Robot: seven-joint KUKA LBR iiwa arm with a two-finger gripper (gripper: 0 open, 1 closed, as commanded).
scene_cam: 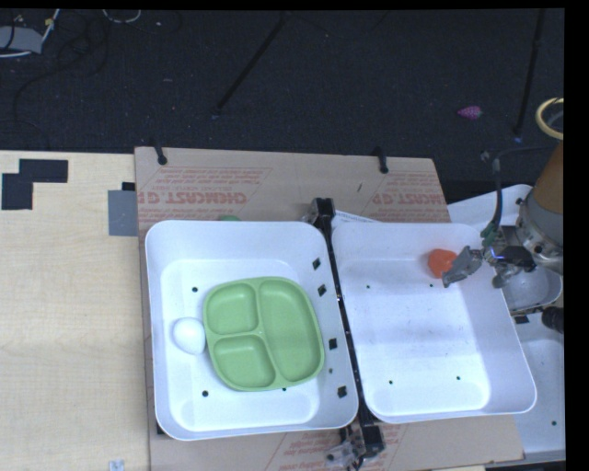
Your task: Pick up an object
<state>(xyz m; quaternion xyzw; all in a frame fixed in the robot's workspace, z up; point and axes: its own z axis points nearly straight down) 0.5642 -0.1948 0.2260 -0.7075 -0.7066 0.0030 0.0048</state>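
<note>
The tool (463,265) is seen just beside a small orange rounded object (441,261) in the right shallow white bin (497,386); its opening cannot be told

A robotics lab: white bins (241,241) on cardboard (276,189), loose cables (120,17), black floor.

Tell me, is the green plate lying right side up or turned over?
Right side up: the green plate in the left bin shows its three hollow sections facing upward.

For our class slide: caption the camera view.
End effector beside an orange object in the right bin; green tray and white ball left.
</note>
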